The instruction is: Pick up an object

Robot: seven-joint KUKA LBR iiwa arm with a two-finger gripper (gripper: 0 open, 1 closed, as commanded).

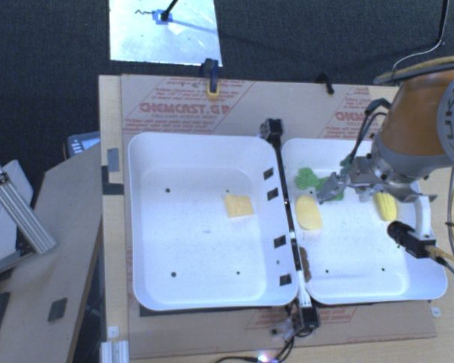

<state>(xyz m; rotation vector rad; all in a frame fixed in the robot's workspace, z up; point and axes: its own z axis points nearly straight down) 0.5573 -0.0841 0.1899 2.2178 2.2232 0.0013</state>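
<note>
Right bin (363, 290) holds a yellow piece (309, 213) just below the pincer (330, 188), its state unclear.

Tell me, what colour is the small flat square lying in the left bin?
Pale yellow; the flat square shows plainly in the camera view.

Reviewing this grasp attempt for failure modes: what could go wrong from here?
The gripper sits between the green object and the yellow oval object, so it may nudge either instead of grasping. Both lie close to the right bin's left wall, which could block a finger.
</note>
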